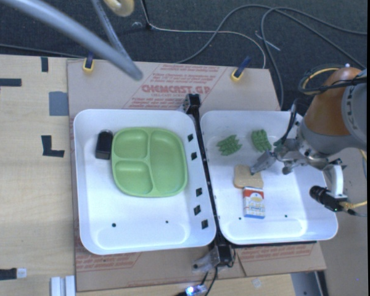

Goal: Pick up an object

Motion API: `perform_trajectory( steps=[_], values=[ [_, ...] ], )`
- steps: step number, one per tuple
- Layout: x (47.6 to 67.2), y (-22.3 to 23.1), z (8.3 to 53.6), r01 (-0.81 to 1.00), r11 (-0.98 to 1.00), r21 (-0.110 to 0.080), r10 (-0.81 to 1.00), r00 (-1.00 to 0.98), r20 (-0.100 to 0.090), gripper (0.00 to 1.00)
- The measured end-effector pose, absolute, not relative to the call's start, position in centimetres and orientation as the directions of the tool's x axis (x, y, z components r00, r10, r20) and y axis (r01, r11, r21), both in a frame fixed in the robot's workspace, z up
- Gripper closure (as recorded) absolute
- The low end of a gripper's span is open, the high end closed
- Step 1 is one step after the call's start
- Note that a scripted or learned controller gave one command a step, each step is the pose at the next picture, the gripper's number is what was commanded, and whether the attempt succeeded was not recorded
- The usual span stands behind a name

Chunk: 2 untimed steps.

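Two shallow white bins sit side by side on a sheet of brown cardboard that lies on the wooden desk. The left white bin has a light green plastic plate with three sections in it. A small black block lies just beside the plate, on its left.

The right white bin has four small things. Two bumpy green toy pieces lie near the top: one green piece on the left and the other green piece close by on the right. Below them is a flat tan piece that looks like toast. A little red, white and blue box lies just below the toast, touching its lower edge.

The grey arm with the orange band comes in from the right. Its gripper hangs low over the right bin, between the green pieces and the toast, close to the toast's top edge. I cannot tell if the gripper is apart or together, and I see nothing in it.
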State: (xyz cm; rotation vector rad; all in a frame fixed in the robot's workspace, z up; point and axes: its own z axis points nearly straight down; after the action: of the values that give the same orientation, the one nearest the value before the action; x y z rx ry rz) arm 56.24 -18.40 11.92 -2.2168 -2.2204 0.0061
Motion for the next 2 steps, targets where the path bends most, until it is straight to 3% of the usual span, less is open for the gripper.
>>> perform_trajectory(
  steps=[1,2],
  values=[
    [56.3,-18.3,13.2,1.0,0.003,-0.002,1.0,-0.003,0.001,1.0],
    [56.4,-17.9,19.4,1.0,0.002,0.004,1.0,-0.002,-0.001,1.0]
  ],
)
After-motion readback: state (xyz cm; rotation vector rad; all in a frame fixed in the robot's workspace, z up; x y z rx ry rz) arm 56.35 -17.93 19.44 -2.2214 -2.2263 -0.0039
